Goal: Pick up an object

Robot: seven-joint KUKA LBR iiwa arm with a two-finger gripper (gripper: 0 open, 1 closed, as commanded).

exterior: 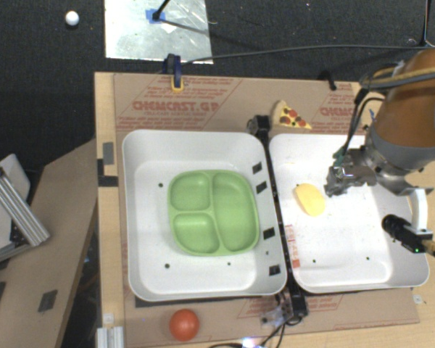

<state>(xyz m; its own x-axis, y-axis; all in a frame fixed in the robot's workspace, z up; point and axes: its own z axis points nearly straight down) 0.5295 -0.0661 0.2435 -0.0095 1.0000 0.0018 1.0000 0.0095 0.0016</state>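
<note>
Behind the bins, your cardboard sheet [203,96] reads CHEMCAST GP (red, printed twice). You can't tell the gripper's [336,182] state beside the yellow object [310,199].

Single camera overhead, slanted down — both bins [203,147]

I see the brown printed bench board [203,100] carrying two white bins [141,194] mid-frame, a pizza-slice toy [290,116] at upper centre-right, a red-orange ball [184,324] at the bottom edge.
</note>
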